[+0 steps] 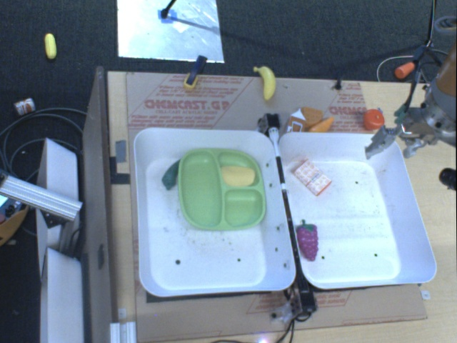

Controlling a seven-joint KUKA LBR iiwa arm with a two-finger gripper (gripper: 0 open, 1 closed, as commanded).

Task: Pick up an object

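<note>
White plastic makes up both bins. The left bin [153, 263] holds a green tray [218, 191] with a yellow block [239, 175] sitting in one of its little pockets, so the block cannot slide about. A dark green thing [170, 175] is tucked just beside the tray, touching its left edge.

The right bin [410, 256] has two loose things. A pink and white box [311, 177] lies flat near the top left. The purple grapes [308, 240] lie near the wall between the bins. Both are well apart, so either looks easy to reach, I think.

The gripper [389, 140] hangs over the top right corner of the right bin, up high and off to the side. It has nothing in it. I cannot tell how it is set; the view is too blurry there. It is not over any toy yet, so I guess the pick has not started.

A banana [268, 81] lies on the cardboard [207, 106] behind the bins, out of play.
</note>
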